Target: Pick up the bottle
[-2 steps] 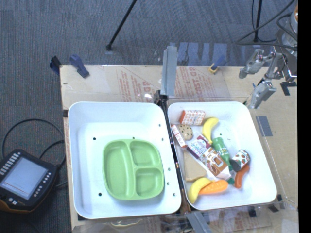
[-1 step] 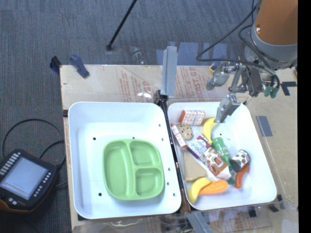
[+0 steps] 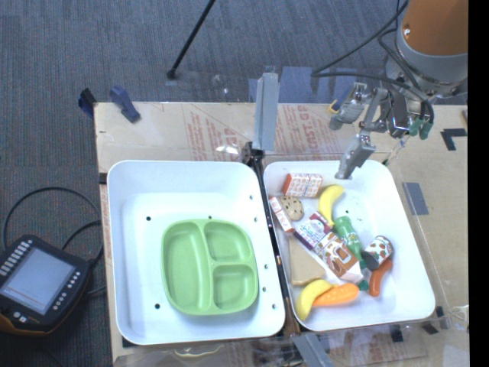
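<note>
The bottle [image 3: 348, 236] is small and green, lying among other items in the middle of the right bin [image 3: 412, 281]. It rests between a colourful snack packet [image 3: 328, 248] on its left and a red-and-white can [image 3: 379, 250] on its right. My gripper [image 3: 357, 157] hangs over the far edge of the right bin, up and slightly right of the bottle and well apart from it. Nothing shows in its grasp.
A banana [image 3: 330, 201], a red-and-white box [image 3: 302, 183] and a cookie [image 3: 290, 206] lie near the bottle. A carrot [image 3: 337, 295] and a yellow fruit [image 3: 307, 297] sit at the front. The left bin [image 3: 130, 205] holds a green divided plate [image 3: 210, 266].
</note>
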Robot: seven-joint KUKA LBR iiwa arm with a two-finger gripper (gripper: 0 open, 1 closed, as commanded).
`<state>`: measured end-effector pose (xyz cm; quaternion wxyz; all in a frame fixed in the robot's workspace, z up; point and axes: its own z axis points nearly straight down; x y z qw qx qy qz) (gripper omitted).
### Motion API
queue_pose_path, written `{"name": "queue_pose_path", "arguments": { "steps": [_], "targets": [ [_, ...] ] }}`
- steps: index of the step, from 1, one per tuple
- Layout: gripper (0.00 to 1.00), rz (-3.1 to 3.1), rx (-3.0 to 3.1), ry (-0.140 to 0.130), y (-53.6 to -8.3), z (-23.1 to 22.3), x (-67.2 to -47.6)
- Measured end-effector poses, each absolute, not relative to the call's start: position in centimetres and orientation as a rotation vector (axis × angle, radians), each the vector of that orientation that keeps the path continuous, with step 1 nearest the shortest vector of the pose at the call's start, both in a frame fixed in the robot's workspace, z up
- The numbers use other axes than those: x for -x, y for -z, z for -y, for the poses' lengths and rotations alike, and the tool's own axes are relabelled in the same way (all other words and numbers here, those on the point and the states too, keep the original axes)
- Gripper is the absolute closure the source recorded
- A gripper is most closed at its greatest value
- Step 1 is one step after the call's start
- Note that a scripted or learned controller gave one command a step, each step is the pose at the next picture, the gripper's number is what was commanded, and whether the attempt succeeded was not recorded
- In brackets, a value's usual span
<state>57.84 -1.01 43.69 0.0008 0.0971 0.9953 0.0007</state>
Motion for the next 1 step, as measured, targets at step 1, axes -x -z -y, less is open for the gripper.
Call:
{"name": "queue_pose_path", "arguments": {
  "steps": [1],
  "targets": [
    [0.0,-3.116,-0.4,-0.002,-42.52,1.98,-58.99]
  ]
}}
